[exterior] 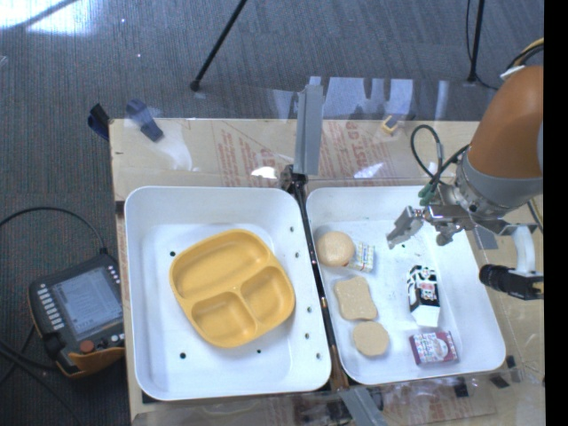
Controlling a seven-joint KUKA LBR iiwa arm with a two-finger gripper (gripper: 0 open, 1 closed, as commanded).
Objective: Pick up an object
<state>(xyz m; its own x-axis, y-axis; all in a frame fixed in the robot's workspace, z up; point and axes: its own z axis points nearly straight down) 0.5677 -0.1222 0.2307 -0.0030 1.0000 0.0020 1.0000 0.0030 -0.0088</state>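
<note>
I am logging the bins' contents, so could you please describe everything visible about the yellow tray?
The tray is yellow, plastic by its look, and roughly square with rounded corners. Raised ridges split it into three compartments: one long one along its upper-left side and two smaller ones below and to the right. It lies flat and right way up, turned at a slant, on the floor of the left bin, near its middle. It touches the bin floor alone, apart from the walls.

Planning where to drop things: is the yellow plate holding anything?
Empty. All three compartments of the yellow plate show bare yellow; it lies flat in the left bin.
</note>
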